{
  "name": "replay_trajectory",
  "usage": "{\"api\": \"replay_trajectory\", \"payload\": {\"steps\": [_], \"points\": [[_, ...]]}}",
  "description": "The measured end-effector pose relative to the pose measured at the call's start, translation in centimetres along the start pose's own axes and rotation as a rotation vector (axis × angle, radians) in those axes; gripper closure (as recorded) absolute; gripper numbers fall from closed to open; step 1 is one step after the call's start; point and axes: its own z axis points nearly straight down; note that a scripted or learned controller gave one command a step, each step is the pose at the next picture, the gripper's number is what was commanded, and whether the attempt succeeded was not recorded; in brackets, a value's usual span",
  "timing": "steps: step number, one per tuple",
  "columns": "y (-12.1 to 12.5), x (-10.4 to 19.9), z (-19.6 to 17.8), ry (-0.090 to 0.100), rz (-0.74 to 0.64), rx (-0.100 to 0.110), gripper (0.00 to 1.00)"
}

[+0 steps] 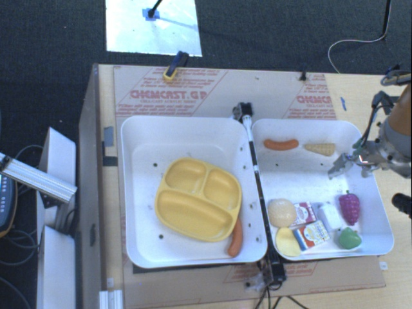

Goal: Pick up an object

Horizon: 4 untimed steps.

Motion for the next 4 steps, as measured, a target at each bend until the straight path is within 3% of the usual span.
{"api": "replay_trajectory", "payload": {"steps": [1,2,3,4], "points": [[-1.8,0.0,5.8,0.001,0.0,0.0,0.0],[-2.4,0.0,-2.7,-0.002,-0.002,-0.005,0.0],[-1.6,0.0,8.3,0.0,0.0,-0.002,0.0],[-4.5,0.0,1.3,-0.001,0.001,-0.004,0.0]]}}
